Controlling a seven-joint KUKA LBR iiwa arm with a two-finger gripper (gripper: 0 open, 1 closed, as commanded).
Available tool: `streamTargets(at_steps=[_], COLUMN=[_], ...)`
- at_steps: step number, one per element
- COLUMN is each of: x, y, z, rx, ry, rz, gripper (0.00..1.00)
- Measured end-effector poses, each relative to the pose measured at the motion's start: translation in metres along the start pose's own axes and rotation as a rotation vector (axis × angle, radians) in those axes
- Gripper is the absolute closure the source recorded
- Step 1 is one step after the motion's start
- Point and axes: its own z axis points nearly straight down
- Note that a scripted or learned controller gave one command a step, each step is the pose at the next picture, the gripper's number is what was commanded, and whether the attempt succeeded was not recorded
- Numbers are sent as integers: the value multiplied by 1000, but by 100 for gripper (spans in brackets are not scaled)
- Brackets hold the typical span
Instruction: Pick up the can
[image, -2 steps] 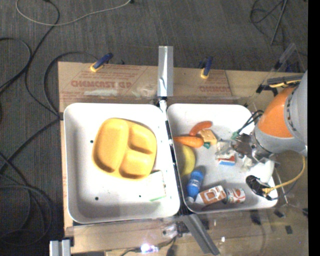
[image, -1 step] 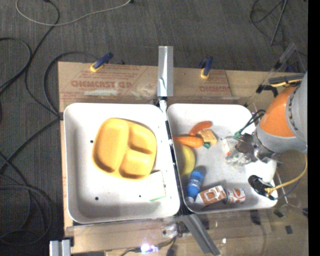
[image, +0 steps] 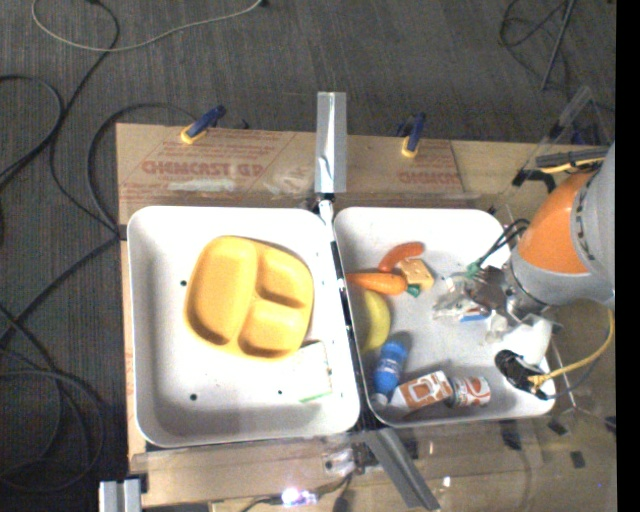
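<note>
Orange-labelled can (image: 446, 391) in right bin (image: 440, 222)

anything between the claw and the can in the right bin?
In the camera view, only bare white bin floor lies between the claw and the orange-and-white can lying on its side. The blue bottle sits left of that stretch.
</note>
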Motion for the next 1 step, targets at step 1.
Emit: streamTargets(at_steps=[1], x=[13], y=[-26], z=[6], rx=[-20], ry=[-14], rz=[-1], gripper=[0])
